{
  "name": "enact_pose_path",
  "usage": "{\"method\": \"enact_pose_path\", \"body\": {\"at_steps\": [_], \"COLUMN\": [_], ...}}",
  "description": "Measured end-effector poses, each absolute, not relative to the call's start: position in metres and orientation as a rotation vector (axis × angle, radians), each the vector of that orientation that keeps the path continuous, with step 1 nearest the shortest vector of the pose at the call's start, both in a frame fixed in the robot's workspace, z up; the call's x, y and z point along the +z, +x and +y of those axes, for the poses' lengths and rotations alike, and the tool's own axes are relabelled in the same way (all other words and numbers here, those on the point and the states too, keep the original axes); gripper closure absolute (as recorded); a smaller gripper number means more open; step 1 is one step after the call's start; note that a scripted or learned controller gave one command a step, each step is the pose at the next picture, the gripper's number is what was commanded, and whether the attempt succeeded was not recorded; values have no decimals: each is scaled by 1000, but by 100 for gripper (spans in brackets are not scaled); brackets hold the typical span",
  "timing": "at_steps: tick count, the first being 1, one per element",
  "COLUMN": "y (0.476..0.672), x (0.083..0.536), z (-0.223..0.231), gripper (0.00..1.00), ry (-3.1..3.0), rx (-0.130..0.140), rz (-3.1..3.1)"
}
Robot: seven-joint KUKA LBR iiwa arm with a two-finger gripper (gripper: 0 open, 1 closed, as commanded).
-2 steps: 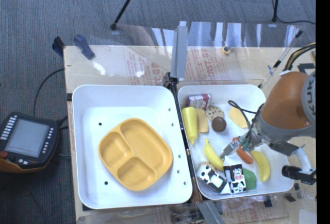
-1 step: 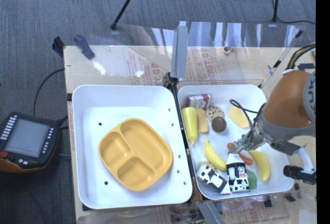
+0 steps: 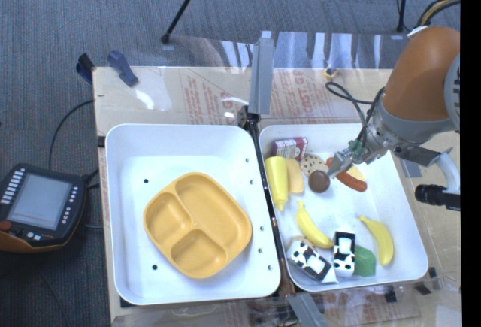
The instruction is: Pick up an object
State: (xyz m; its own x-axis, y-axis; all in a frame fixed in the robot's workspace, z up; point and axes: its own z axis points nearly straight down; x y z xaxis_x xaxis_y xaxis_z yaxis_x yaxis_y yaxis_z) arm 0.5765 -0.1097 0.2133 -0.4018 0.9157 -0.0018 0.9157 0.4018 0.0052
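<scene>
Nothing can be counted as picked up yet. The gripper (image 3: 340,162) is seen low inside the right bin (image 3: 402,201), and its tip is placed just above and to the right of the brown ball (image 3: 319,181), which is taken here as the landmark. The tip is small and partly blurred at this slant, so how far it is spread cannot be told, and no object can be made out in its grasp.

The likely targets are all lying on the bin floor. The brown ball itself is resting just below the tip. A sausage-like red piece (image 3: 352,180) is found directly right of the ball, a speckled cookie (image 3: 310,164) just above and left of it, and a pale yellow corn cob (image 3: 276,179) further left. A banana (image 3: 313,226) is seen below the ball.

The approach appears largely made; the closing, the grip and the lift are judged to remain.
</scene>
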Motion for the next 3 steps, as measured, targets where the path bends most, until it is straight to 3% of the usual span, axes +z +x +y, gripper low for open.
{"method": "enact_pose_path", "body": {"at_steps": [1,2,3], "y": [554,646,644], "x": [210,221,183], "z": [-149,-112,-62], "gripper": [100,100,100], "ry": [1712,1767,1558], "rx": [-4,-1,-4], "rz": [2640,2602,2735]}}
